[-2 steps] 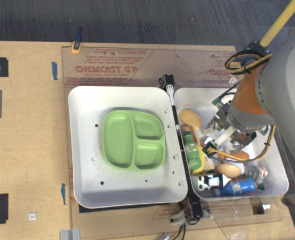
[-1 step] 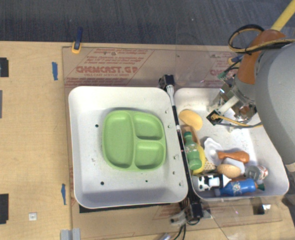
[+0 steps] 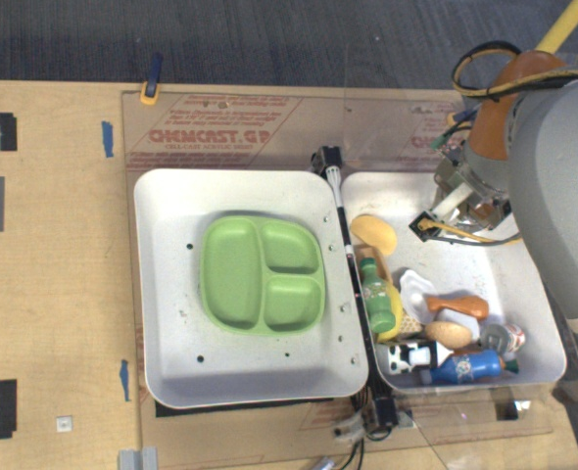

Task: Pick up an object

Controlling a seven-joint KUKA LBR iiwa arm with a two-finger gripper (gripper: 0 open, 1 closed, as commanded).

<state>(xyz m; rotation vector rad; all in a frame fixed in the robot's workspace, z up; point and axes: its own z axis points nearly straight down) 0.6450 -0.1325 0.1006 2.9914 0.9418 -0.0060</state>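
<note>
**Colours of the two bins and their contents.**
The left bin (image 3: 171, 341) and right bin (image 3: 526, 287) are shown white. A light green plate (image 3: 263, 274) is shown in the former. A tan spoon (image 3: 372, 231), green bottle (image 3: 375, 297), orange-brown piece (image 3: 457, 306), blue bottle (image 3: 470, 367) and black-and-white patched toy (image 3: 399, 357) are shown in the latter.

The arm (image 3: 553, 194) is running out past the right edge, and its bulk is covering the right wall of the right bin (image 3: 397, 196). The end effector (image 3: 456, 209) is sitting among cables and brackets, its outline blurring into them. In the bin's pile, a yellow thing (image 3: 395, 313) is showing only as a sliver beside a green bottle (image 3: 375, 297). A black-and-white thing (image 3: 404, 357) and a grey lump (image 3: 502, 339) are showing too small to identify. The left and bottom edges are cutting off the worktop (image 3: 44, 292). A tiny square (image 3: 64, 423) at lower left is showing too small to read.
</note>
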